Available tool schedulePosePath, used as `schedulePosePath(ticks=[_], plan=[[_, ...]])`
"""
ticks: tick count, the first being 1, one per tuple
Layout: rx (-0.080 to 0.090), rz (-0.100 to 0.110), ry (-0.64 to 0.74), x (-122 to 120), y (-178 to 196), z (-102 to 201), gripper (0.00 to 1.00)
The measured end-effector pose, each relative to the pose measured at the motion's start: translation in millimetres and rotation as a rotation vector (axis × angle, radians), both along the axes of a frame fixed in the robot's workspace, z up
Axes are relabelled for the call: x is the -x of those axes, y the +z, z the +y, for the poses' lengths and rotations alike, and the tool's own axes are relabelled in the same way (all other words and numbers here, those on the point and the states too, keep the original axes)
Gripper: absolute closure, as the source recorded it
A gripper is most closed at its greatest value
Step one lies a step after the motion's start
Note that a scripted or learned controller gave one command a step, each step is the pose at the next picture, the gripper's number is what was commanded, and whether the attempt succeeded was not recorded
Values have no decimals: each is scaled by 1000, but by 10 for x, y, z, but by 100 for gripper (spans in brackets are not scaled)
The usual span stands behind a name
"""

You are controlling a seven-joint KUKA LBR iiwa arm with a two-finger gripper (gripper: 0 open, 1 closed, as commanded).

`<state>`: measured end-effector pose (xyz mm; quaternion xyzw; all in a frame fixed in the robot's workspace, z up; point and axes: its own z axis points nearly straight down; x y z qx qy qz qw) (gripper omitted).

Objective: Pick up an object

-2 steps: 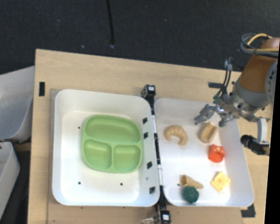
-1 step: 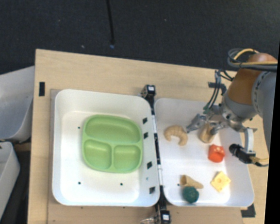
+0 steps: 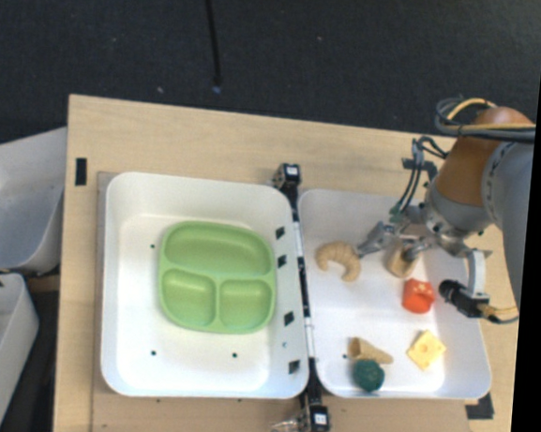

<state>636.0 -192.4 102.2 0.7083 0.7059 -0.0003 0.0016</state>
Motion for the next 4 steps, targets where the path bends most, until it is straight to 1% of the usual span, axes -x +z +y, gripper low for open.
schedulePosePath(ticks=[1,2,3,4], plan=[[3,-7,0,-16,136,-15,100],[-2,-4,1,-15,577,-16,100],[-1,-3,4,-31,1013,-47,100],[0,-6,5,-53,1656,-105,100]])
